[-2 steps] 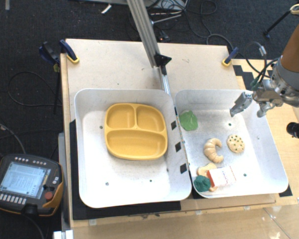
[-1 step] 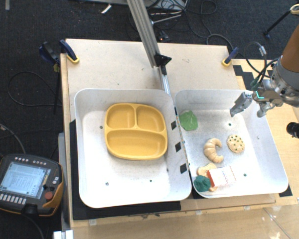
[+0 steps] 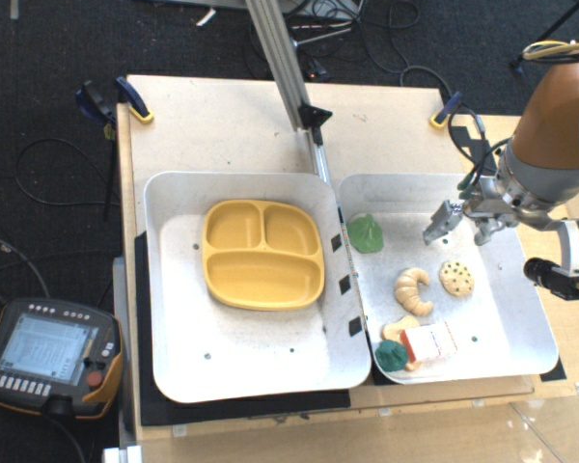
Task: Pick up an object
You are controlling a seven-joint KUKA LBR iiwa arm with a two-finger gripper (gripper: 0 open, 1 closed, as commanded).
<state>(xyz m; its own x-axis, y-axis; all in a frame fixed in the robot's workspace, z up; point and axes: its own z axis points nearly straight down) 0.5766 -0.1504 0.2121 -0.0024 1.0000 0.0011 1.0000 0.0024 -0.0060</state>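
In the right bin [image 3: 521,340] lie a green leafy piece [image 3: 365,232], a tan croissant [image 3: 415,290], a round speckled cookie [image 3: 455,278], a red-and-white box [image 3: 430,342] and a dark green piece [image 3: 392,355] at the front left corner. My gripper [image 3: 463,226] hangs over the right bin's back half, above and behind the cookie, with its two fingers spread apart and nothing between them. The grey arm with its orange band comes in from the right.
The left bin [image 3: 174,355] holds a yellow divided tray [image 3: 263,254]. A slanted metal pole [image 3: 282,51] stands behind the bins. A teach pendant [image 3: 48,355] lies on the floor at the lower left. Clamps sit at the bench's back corners.
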